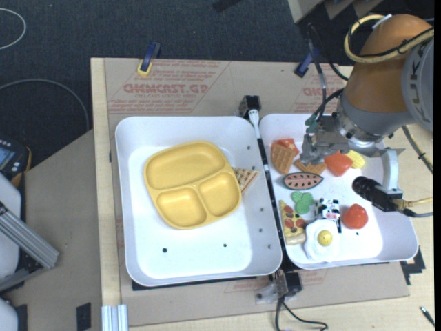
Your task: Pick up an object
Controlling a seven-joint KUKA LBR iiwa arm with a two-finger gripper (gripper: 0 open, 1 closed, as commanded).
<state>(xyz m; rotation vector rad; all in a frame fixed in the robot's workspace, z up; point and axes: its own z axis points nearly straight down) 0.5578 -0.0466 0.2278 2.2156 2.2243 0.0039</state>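
My gripper is low in the right bin, near its back. It hangs right over a small orange piece, and I cannot see whether it touches it. Just left of it lies an orange waffle-like toy. To its right are a red-orange toy and a yellow piece. In front of it lies a watermelon slice.
Nearer the front of the right bin lie a green toy, a pizza slice, a fried egg, a small cow and a red tomato. The left bin holds a yellow divided plate and a waffle wedge.
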